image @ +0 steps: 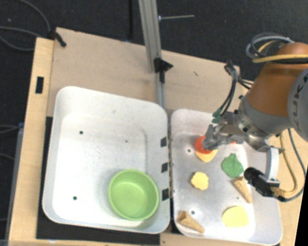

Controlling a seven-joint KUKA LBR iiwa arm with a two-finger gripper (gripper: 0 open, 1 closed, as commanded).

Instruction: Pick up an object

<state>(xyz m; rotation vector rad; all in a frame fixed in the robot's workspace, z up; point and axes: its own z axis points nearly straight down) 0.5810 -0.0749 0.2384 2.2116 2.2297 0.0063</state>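
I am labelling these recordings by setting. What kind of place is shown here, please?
Probably a robotics lab test bench, not a home or shop. A robot arm reaches over two white bins on a plywood board; toy-like pieces lie in the right bin, a green bowl in the left, and loose cables run across the dark floor.

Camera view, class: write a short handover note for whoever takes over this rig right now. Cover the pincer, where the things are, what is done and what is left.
Pincer: down in the right bin, at its upper left, over the orange and yellow piece. A grasp cannot be confirmed from this view.
Right bin also holds: green piece, small yellow piece, yellow disc, two tan cones.
Left bin: green bowl at its lower right.
Done: arm brought to a target.
Left: secure a grasp and lift a piece clear.
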